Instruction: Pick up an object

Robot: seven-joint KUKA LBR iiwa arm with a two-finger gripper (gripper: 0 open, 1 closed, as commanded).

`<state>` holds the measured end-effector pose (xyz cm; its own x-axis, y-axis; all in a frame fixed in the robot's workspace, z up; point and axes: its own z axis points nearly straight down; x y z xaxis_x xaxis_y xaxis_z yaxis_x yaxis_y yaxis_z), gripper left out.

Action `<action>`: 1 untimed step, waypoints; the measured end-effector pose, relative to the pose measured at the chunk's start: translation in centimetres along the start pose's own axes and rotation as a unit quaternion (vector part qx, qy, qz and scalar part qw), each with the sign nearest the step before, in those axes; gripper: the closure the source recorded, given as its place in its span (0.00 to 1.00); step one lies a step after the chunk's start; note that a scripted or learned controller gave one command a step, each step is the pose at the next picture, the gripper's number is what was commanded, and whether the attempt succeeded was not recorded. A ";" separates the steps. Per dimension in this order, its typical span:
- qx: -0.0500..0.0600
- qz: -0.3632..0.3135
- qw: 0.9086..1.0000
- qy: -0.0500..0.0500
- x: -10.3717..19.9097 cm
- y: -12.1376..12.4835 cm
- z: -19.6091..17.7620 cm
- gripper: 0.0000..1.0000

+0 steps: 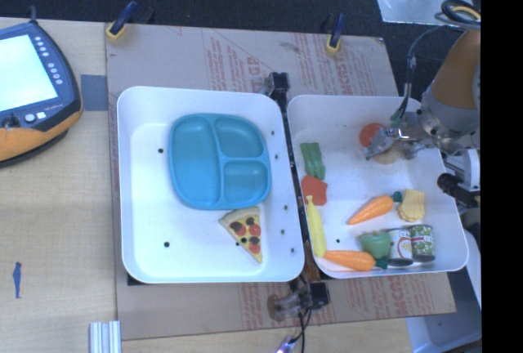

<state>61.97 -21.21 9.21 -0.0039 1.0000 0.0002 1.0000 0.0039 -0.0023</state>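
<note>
My gripper (pixel 391 145) hangs low over the back of the right bin (pixel 343 118), reaching in from the right. Its tips are right beside a red round toy (pixel 372 133) and a pale tan piece (pixel 391 154); how they meet those toys is blurred. Further forward in this bin lie a carrot (pixel 369 209), a yellow corn piece (pixel 413 204), a can (pixel 415 244), a green toy (pixel 377 244), a second carrot (pixel 350 260), a yellow banana (pixel 314 226), a red pepper (pixel 315 189) and a green strip (pixel 312 159).
The left bin (pixel 135 180) holds a blue divided plate (pixel 219 159) and a pizza slice toy (pixel 245 230). A tablet-like pendant (pixel 29 86) lies on the bench at far left. Clamps (pixel 120 20) pin the cardboard at the back.
</note>
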 end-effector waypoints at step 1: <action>0.001 -0.002 1.000 0.000 0.0 0.0 -1.1 1.00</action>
<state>61.98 -21.22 10.32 -0.0080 1.0000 0.0005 1.0000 0.0080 -0.0051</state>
